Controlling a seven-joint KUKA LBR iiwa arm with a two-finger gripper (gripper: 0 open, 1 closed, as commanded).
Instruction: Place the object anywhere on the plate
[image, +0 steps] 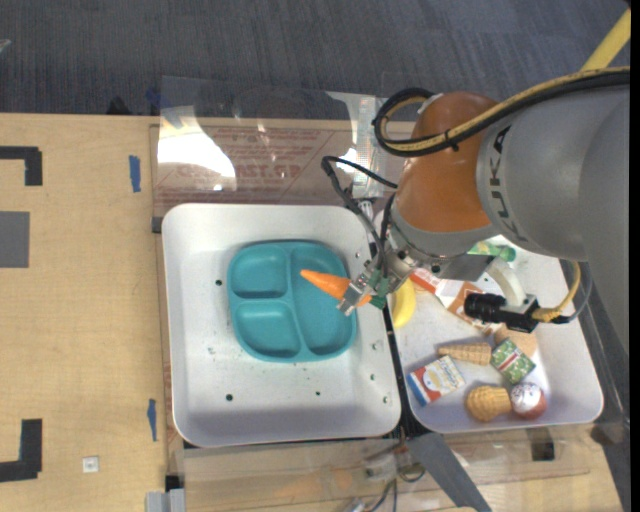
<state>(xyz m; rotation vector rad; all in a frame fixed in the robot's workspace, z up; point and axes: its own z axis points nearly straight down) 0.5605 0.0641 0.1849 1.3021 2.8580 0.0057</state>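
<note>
Over plate (262, 318): carrot (323, 283) at pincer (358, 293) tips (touching).

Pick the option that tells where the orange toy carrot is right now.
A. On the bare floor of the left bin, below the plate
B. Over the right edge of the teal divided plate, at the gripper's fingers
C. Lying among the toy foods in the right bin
B: the orange toy carrot sits over the right edge of the teal divided plate, its end at the gripper.

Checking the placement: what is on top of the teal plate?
An orange carrot lies over the teal plate, its right end at the claw. The arm covers the plate's right edge.
</note>
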